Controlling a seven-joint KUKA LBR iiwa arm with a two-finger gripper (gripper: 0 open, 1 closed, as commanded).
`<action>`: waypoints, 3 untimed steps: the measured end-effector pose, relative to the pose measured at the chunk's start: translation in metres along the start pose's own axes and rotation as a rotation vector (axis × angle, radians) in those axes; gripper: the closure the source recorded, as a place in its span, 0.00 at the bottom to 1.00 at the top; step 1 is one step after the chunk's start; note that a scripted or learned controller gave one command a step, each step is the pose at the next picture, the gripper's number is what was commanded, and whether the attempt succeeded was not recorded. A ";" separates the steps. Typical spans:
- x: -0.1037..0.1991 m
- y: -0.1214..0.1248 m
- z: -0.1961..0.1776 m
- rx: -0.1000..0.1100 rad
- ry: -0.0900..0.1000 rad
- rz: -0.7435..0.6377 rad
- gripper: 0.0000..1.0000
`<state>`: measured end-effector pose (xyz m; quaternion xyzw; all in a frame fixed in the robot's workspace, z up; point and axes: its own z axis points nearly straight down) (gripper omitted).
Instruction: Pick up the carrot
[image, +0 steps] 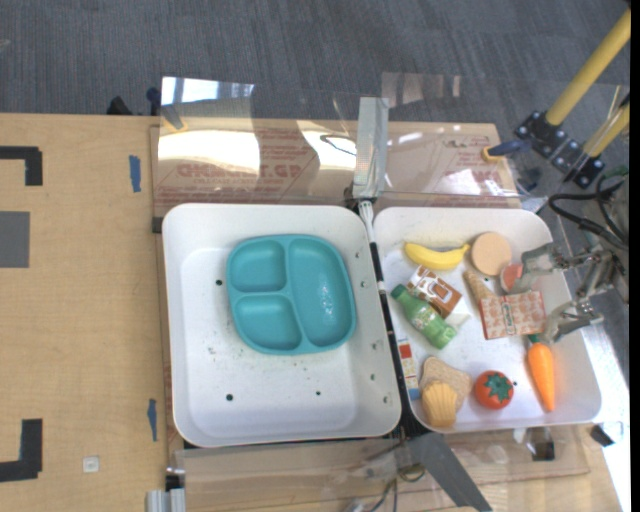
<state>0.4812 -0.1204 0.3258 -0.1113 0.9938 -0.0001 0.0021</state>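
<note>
Gripper (572, 290) low over right bin's (590, 400) right edge, fingers seemingly spread, empty; carrot (541, 374) just below.

The cardboard-topped bench (80, 300) bears two white bins, left bin (190, 330) at nine o'clock, right bin (585, 385) at three.

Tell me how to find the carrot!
Look in the right white bin, the one full of toy food, and go to its right edge near the front. The carrot lies there, beside the round red tomato. It is long, orange and pointed, with a green top.
</note>
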 end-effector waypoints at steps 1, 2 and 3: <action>-0.040 -0.066 -0.063 0.005 -0.006 -0.171 1.00; -0.003 -0.073 0.090 -0.004 0.006 -0.100 1.00; -0.016 -0.083 0.016 0.006 -0.007 -0.223 1.00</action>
